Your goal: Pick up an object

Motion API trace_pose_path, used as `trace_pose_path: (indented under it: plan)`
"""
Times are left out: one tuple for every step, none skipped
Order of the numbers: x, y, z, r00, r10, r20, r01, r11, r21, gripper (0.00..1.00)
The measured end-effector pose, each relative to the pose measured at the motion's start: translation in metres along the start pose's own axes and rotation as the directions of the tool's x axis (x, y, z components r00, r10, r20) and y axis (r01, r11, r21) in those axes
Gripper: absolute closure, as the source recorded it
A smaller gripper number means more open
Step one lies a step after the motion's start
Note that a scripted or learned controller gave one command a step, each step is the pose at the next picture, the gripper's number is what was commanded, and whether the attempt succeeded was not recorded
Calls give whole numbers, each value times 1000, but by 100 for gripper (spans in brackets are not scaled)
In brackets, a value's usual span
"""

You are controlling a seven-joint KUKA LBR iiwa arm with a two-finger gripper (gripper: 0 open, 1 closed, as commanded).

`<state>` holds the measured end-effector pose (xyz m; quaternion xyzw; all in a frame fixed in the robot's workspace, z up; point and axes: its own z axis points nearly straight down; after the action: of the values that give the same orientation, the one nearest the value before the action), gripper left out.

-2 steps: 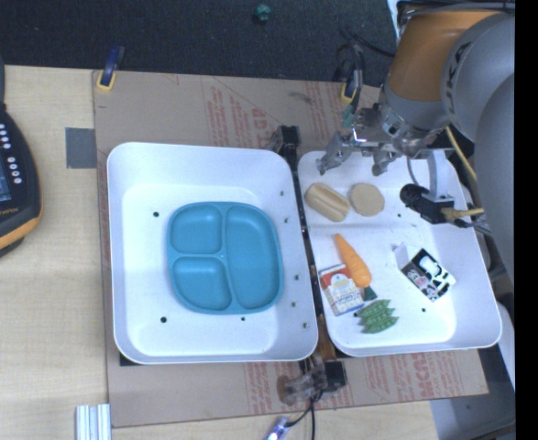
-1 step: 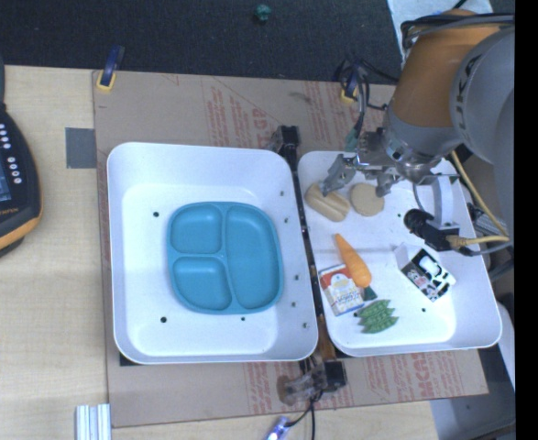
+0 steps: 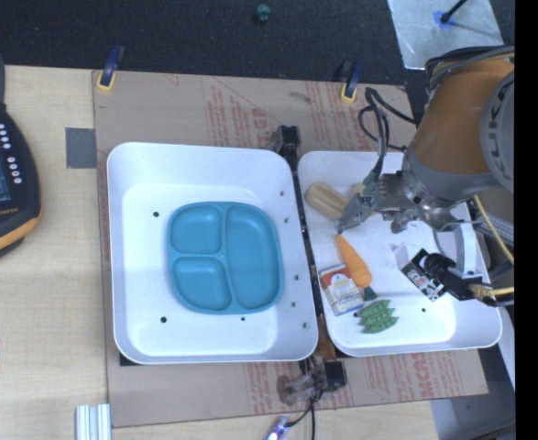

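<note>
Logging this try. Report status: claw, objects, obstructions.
Claw low over right bin, nothing seen held. Carrot just below it, wooden piece beside. Blue tray in left bin, well apart.

Even bright light, soft shadows, slightly blurry
</note>
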<state>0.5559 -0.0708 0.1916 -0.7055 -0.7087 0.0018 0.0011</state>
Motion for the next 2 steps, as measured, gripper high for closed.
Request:
trace_pose_path:
  plan:
    - [-24,15,55,1000,0,0,0,1000,2,0]
    - [-29,-1,101,1000,0,-1,0,1000,1,0]
